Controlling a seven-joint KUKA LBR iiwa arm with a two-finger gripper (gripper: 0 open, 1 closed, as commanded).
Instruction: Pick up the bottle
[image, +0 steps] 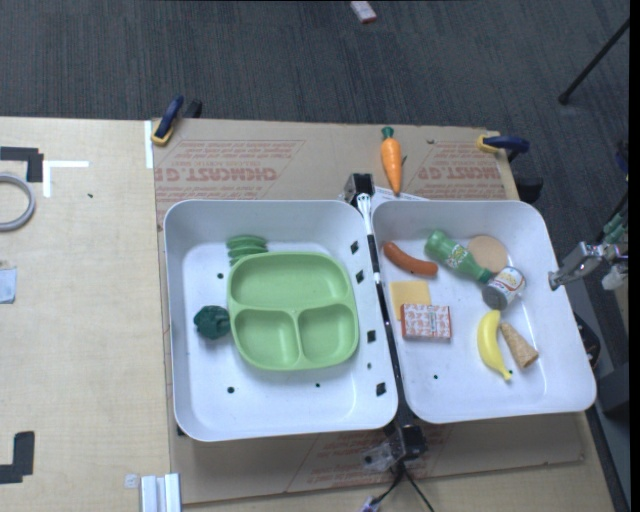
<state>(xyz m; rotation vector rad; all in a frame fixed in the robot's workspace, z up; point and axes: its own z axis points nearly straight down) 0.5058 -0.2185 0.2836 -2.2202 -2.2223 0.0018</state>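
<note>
The green bottle (458, 255) lies on its side in the right bin (560, 385), near the back, with its cap end pointing toward the back left. Its lower end rests by a small can (505, 285) and a tan round piece (489, 248). My gripper (576, 265) hangs at the right rim of the right bin, well to the right of the bottle and apart from it. Only a small part of the gripper comes in from the right edge, with nothing seen in it.
The right bin also holds a sausage (410, 260), a yellow cheese slice (410, 294), a small red box (427, 322), a banana (490, 345) and a cone (520, 346). The left bin (185, 390) holds a green divided tray (293, 308), a broccoli piece (211, 321) and a pea pod (246, 244). A carrot (390, 158) lies behind the bins.
</note>
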